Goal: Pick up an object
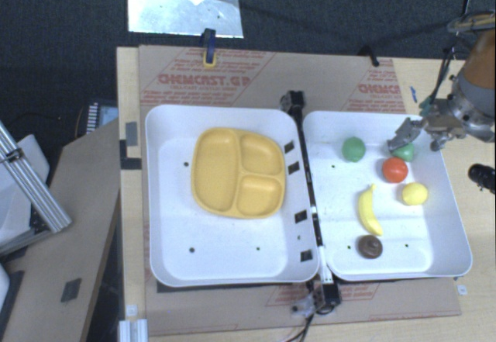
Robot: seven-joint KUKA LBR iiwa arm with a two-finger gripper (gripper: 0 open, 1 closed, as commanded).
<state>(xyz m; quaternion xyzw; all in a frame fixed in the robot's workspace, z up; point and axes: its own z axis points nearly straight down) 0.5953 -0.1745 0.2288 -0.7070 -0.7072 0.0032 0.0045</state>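
Observation:
The right bin holds a green ball, a red-orange round fruit, a yellow lemon-like fruit, a banana and a brown round piece. A second green object lies at the bin's far right, partly hidden under the gripper. My gripper hovers over that corner, just above the second green object, and its fingers are spread open. Nothing is seen between them.
The left bin holds a yellow divided plate. A black hinge strip runs between the bins. The arm comes in from the right above the bench edge.

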